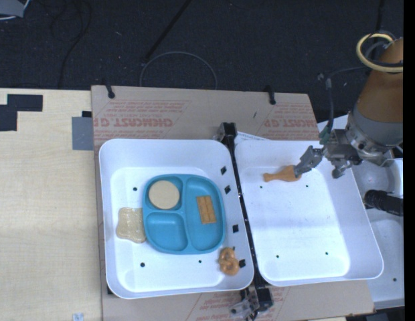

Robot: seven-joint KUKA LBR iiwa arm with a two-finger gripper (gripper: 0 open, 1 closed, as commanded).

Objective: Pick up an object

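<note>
An orange, drumstick-shaped toy (280,174) lies in the right bin (314,259), near its far edge. My gripper (323,165) hangs just to the toy's right, at the bin's far right corner. Its fingers stand open. The left fingertip (305,164) is at the toy's right end, and the toy is not between the fingers. The grey arm with its orange band (385,89) comes in from the right.
The left bin (117,166) holds a blue divided tray (174,236) with a round tan disc (163,194) and a rectangular cracker (206,209). A pale yellow piece (130,224) lies left of the tray, and a brown lump (227,261) at the bin's near right corner.
</note>
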